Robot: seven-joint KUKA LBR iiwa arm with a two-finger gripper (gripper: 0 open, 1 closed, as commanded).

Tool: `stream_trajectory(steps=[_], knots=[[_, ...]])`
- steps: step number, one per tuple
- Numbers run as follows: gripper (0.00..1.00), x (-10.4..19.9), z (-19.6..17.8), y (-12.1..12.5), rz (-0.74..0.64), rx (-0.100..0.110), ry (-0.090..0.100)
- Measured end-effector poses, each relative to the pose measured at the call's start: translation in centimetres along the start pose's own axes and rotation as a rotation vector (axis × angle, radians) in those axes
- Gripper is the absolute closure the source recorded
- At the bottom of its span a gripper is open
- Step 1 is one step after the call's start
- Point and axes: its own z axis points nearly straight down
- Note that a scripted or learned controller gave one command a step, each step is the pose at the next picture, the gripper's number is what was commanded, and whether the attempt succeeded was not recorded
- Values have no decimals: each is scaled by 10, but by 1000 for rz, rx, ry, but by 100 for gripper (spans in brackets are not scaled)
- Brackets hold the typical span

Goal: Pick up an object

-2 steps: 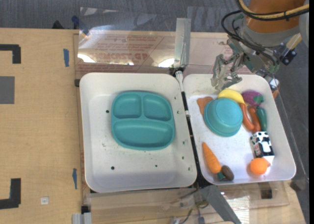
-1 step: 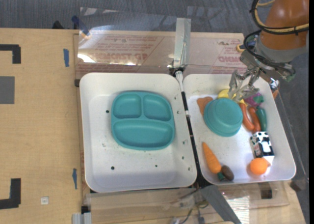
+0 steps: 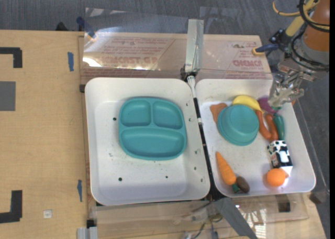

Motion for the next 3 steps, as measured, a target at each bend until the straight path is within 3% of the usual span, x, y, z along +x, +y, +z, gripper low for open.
stream_trajectory(steps=[2,3], knots=[[100,5,37,-7,-196,-7,0],[0,5,36,-7,-195,-6,-1]])
